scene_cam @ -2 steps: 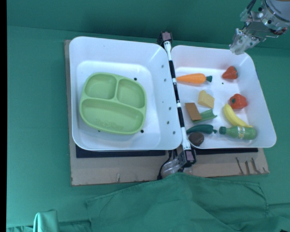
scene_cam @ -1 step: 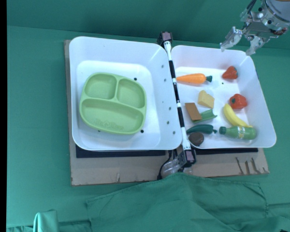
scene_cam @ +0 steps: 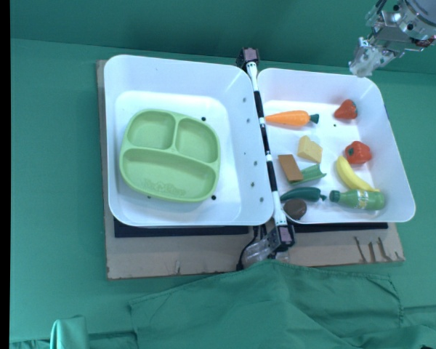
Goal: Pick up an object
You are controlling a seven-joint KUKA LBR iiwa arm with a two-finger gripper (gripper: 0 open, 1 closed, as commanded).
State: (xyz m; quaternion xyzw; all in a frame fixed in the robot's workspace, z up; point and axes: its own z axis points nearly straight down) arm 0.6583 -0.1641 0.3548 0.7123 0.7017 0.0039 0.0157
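Observation:
The right bin (scene_cam: 392, 158) holds several toy foods: an orange carrot (scene_cam: 291, 118), a strawberry (scene_cam: 346, 110), a red pepper (scene_cam: 357, 152), a yellow cheese wedge (scene_cam: 310, 149), a banana (scene_cam: 351, 174), a brown block (scene_cam: 290, 168), a green chili (scene_cam: 301, 193), a green bottle (scene_cam: 358, 199) and a dark round piece (scene_cam: 295, 209). My gripper (scene_cam: 366, 58) hangs high above the bin's far right corner, up and right of the strawberry, with nothing seen between its fingers.
The left bin (scene_cam: 131, 78) carries a light green divided plate (scene_cam: 171, 155). A black-and-white hinge strip (scene_cam: 265, 151) runs between the bins. Both bins rest on a cardboard sheet (scene_cam: 167, 257), and crumpled green cloth (scene_cam: 276, 307) lies in front.

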